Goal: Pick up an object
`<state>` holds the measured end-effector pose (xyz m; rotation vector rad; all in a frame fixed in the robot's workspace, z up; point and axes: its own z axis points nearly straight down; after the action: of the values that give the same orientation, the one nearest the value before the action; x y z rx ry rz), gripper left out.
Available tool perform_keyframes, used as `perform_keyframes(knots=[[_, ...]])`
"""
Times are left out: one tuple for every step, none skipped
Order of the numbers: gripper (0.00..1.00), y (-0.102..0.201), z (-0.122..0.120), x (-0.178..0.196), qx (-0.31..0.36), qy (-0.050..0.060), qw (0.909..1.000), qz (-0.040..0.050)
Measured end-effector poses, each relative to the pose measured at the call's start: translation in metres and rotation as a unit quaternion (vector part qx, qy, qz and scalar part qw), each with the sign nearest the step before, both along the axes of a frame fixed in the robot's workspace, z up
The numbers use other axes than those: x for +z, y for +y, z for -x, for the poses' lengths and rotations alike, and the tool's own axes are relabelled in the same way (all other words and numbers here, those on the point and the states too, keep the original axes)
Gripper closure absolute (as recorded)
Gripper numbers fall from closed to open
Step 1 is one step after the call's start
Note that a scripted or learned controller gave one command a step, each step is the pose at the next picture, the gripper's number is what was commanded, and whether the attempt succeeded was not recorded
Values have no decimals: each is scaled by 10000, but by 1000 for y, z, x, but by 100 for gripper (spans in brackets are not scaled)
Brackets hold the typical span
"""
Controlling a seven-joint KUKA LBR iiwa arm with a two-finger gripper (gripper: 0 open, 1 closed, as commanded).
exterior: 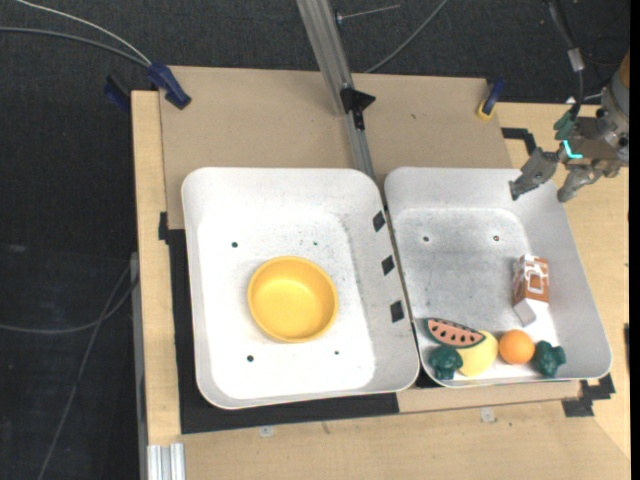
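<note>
Hovering at far right corner of right shallow white bin (560,228) with grey two-finger gripper (548,181) spread apart and holding nothing, well apart from round orange toy fruit (516,348) at near edge.

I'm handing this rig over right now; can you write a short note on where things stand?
Pincer: open, holding nothing, above the right bin's far right corner.
Right bin, near edge: watermelon slice, yellow piece, orange, two green pieces; brown carton by the right wall.
Left bin: yellow bowl.
Done: nothing picked.
Left: descend, grasp one object, lift.
</note>
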<state>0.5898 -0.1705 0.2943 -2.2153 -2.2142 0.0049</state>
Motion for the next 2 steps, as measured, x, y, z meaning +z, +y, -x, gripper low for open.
perform_keyframes(knots=[[0, 0, -1, 2, 2, -21, 10000, 4], [0, -8, 6, -50, -7, 23, 10000, 0]])
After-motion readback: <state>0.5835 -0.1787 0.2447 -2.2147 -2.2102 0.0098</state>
